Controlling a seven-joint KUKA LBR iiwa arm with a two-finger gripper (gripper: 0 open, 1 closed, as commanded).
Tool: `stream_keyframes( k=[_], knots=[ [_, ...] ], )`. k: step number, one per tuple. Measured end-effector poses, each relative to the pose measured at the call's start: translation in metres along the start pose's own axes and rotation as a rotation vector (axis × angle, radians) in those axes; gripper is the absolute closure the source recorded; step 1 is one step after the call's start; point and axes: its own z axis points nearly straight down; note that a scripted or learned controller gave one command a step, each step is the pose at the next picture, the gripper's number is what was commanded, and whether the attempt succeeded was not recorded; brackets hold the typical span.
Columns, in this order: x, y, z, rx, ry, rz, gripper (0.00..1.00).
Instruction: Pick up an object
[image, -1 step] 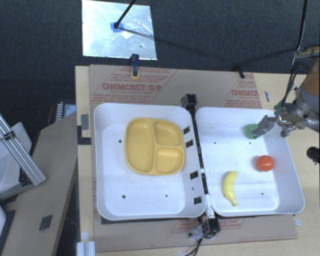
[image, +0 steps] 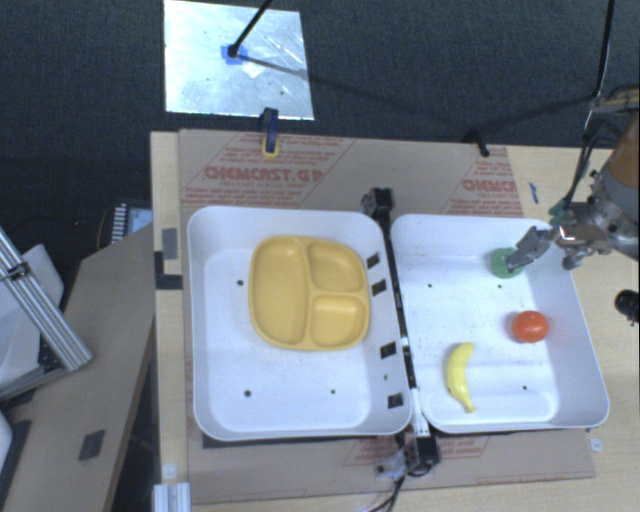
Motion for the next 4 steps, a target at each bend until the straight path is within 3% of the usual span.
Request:
stream_keyframes(
  k=[3, 4],
  knots=[
    [0.005, 0.008, 0.149, 0.002, 0.001, 0.003, 0.00],
    [0.005, 0.008, 0.136, -0.002, -0.001, 0.004, 1.00]
  ],
)
